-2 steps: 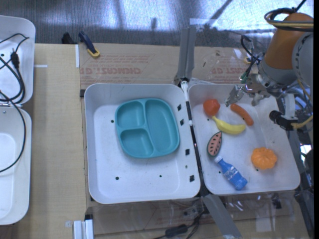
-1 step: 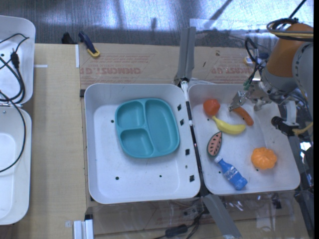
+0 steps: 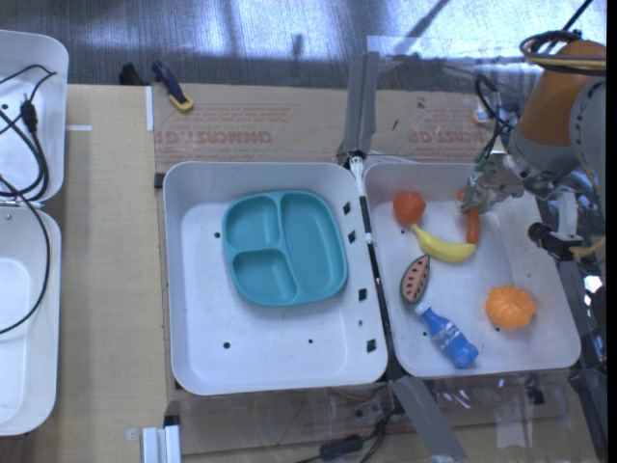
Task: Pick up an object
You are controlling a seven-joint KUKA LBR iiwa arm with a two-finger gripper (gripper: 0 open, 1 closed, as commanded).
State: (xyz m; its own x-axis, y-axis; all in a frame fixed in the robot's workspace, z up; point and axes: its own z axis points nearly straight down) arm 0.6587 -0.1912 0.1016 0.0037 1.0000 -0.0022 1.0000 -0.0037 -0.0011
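Overhead, brown cardboard bench (image 3: 251,128), two white bins (image 3: 193,355), grey floor (image 3: 193,17)

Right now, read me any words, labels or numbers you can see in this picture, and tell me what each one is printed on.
"CHEMCAST GP": red print, seen upside down, on the brown cardboard sheet behind the left bin; the reading is unsure.
More red print on the cardboard behind the right bin: too blurred to read.
Blue bottle label: too small to read.
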